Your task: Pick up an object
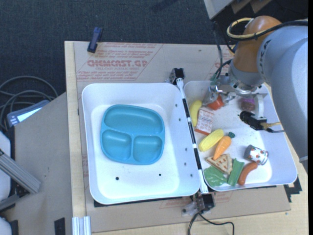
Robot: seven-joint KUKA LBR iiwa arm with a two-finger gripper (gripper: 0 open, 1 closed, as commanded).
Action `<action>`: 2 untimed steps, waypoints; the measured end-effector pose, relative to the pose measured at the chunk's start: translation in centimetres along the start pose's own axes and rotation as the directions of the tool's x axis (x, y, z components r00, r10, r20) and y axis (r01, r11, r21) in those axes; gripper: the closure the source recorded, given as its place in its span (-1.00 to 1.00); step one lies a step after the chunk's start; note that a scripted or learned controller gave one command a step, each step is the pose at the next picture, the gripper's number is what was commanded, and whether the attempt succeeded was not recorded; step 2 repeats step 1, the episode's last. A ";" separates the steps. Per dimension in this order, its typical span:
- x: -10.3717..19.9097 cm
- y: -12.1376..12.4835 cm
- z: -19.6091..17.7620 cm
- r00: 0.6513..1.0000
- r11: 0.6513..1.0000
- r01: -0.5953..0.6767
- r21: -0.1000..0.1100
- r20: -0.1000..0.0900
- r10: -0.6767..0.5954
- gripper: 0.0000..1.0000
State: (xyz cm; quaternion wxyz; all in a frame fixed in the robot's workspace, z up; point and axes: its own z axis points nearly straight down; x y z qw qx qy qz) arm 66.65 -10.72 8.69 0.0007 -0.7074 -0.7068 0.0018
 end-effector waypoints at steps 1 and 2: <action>6.3 -7.3 -9.8 1.000 1.000 0.002 -0.003 -0.003 -0.002 1.00; 6.3 -7.3 -9.8 1.000 1.000 0.002 -0.003 -0.003 -0.002 1.00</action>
